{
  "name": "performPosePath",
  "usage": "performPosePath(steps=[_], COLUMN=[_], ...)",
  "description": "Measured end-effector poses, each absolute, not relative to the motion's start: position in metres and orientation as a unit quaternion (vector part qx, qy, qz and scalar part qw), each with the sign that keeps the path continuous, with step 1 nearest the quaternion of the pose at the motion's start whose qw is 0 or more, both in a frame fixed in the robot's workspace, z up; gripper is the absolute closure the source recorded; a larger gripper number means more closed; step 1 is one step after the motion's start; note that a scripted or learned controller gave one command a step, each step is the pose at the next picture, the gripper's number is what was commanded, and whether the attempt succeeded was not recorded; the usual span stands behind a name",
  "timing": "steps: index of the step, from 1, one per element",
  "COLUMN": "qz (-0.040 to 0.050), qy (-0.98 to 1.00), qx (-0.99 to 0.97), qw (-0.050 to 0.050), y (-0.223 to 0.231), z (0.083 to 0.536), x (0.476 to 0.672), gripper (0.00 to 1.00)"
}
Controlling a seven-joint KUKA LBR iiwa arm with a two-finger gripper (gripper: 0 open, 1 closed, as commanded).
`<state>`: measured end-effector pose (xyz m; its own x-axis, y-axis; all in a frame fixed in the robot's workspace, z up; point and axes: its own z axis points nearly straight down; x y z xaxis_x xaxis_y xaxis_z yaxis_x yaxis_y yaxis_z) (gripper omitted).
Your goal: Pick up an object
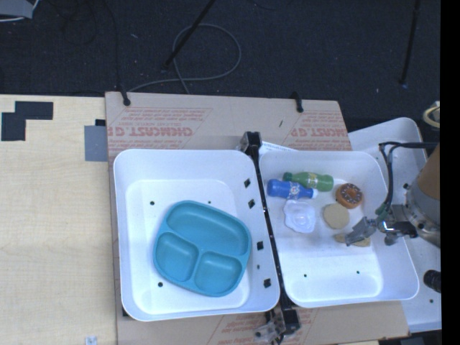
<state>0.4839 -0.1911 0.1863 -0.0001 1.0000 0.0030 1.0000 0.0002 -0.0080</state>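
Setting: pale wooden bench under a dark floor with loose cables along the top of the frame; a cardboard sheet printed with red lettering lies under two shallow white bins.

Left bin, centre of frame: one teal divided plate with three compartments, lying flat and turned at an angle.

Right bin, right of centre: items clustered in its upper half.
- Green bottle, lying on its side, uppermost.
- Blue bottle with pale cap, lying just below and touching the green one.
- Clear plastic cup, below the blue bottle.
- Tan round disc, just right of the cup.
- Brown sprinkled doughnut, upper right of the disc.

Gripper: grey, at the bin's right side, just below the tan disc; whether its pincer is spread or pressed together, cannot tell. A tan scrap shows beneath it, unidentified.
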Motion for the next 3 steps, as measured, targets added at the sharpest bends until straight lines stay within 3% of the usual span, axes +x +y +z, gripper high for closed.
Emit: performPosePath(steps=[2, 3], qz=[0.0013, 0.0009], qy=[-0.707, -0.705], qx=[-0.707, -0.709], qw=[0.004, 0.003], y=[-0.189, -0.191], z=[0.088, 0.101], x=[0.487, 0.487], gripper=[0.00, 1.00])
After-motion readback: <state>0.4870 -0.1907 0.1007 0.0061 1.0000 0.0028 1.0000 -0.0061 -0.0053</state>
